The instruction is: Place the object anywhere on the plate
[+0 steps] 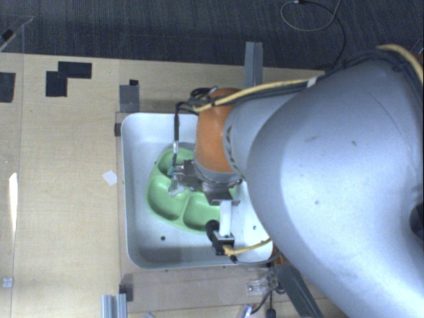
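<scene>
The arm's wrist hangs directly over the green plate (173,201) in the white bin (136,197). The gripper (177,177) sits beneath it, its grasp impossible to tell.

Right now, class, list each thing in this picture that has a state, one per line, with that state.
Green plate: lying flat in the bin, partly hidden by the arm.
White bin: on the bench, holding the plate.
Arm: reaching in over the plate.
Tool: low over the plate.

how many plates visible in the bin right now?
1. A green plate lies in the white bin, left of centre, partly covered by the arm's wrist and the tool. The arm covers the bin's right part, so others may be hidden there.
</scene>
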